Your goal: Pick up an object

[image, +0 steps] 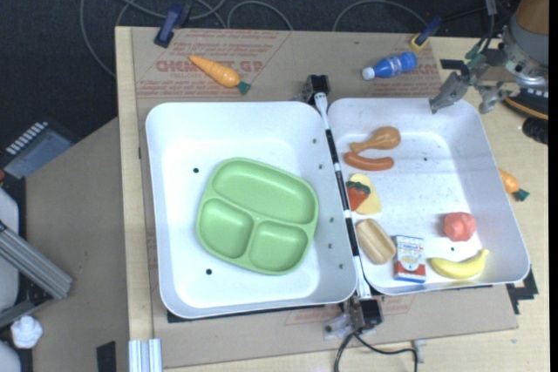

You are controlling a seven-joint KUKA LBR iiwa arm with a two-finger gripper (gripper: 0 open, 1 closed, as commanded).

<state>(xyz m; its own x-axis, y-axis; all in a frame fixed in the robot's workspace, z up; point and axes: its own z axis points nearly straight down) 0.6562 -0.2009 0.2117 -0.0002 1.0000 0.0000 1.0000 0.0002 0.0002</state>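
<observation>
The gripper [468, 93] hangs over the far right corner of the right bin [497, 187], just above its rim, with its fingers [446, 93] spread apart and nothing between them; most of the arm behind it is cut off by the frame's right edge, so just the wrist and a strip of orange band show. Inside the right bin lie a tan drumstick [380, 138] touching a red sausage [369, 160], a yellow and red piece [362, 193] hard against the divider and too small to identify, a hot dog bun [376, 240], a small printed carton [410, 258], a banana [459, 266] and a red lump [459, 226] whose shape is blurred. The left bin [174, 152] holds a green divided tray [256, 215]. On the desk [131, 187] beyond the bins rest a toy carrot [218, 71] and a blue bottle [391, 65]; another orange item [511, 184] peeks out from behind the right bin's wall, mostly hidden.
</observation>
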